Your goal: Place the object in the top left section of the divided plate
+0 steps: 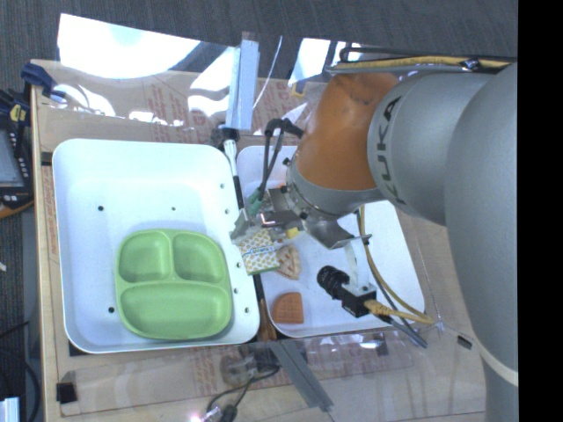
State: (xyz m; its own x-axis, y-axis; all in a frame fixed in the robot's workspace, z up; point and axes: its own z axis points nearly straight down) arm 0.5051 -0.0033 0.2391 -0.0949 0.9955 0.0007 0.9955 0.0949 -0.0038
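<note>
Starting at the near edge: bench (158, 372) front, tan surface. Green divided plate (171, 310) sits in the near part of the left bin (70, 236), with one long section on the near side and two smaller sections on the far side. The plate is flat on the bin floor, close to the bin's right wall.

The right bin (396, 266) is just beside the left one. A brown waffle-like piece (288, 307) with a rounded top lies near its front rim. A little farther back, a patterned packet (260, 255), pale with a check print, lies by the bin's left wall. A tan piece (288, 262) is right against the packet's right side. All three lie in the right bin, apart from the plate. Can't tell which of them is the task object.

The gripper (259, 225) is low over the far edge of the patterned packet. Can't tell if the claw is wide, narrow or gripping, and can't tell if it touches the packet. Behind it the arm (449, 148) comes in from the right, with the orange band (343, 139) above the wrist and a big grey link covering the far right of the bin.

Farthest back, a pale upright strip (244, 77) stands behind the gap between the bins.
</note>
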